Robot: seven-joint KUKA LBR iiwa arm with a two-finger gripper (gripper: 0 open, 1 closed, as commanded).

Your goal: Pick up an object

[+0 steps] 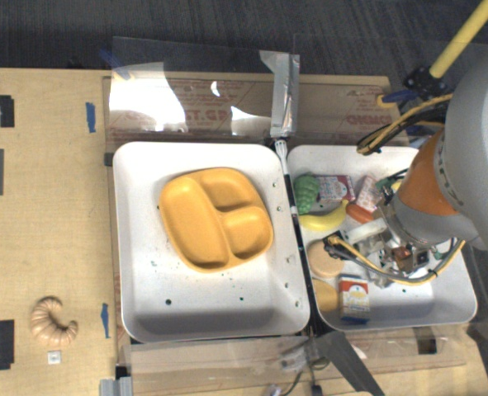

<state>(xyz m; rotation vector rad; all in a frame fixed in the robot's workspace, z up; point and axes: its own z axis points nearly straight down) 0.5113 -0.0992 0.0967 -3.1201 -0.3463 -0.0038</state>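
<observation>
- The grey arm (pixel 475 130) comes in from the right and bends down over the right-hand bin (pixel 454 308), its orange band (pixel 421 190) sitting just above the wrist.
- The gripper (pixel 374 246) is down low among the clutter in that bin, wrapped in yellow and black cables (pixel 384 266); I cannot tell from here how it is set, or whether it has anything.
- Right bin contents, crowded toward its left half: a green, rounded toy (pixel 307 193) at the top left, a pink-and-white packet (pixel 334 190) beside it, and a yellow banana (pixel 324 218) lying just beneath those two.
- A small red-orange item (pixel 361 213) lies next to the banana's right end, close against the wrist.
- Lower down there is a round tan disc (pixel 326 261), and below that a small carton with red on its label (pixel 354 294), near the bin's front edge.
- The left bin (pixel 136 246) holds one thing: a yellow-orange divided tray (pixel 215 217), with three compartments, lying flat and turned at a slant about the middle.
- Out on the cardboard bench top (pixel 37 221), well apart from both bins, a curled tan object (pixel 54 320) rests near the front left, with a tiny white tag (pixel 54 356) just below it.
- Behind the bins stands a clear plastic sheet (pixel 194 97) taped up with silver tape (pixel 283 93).
</observation>
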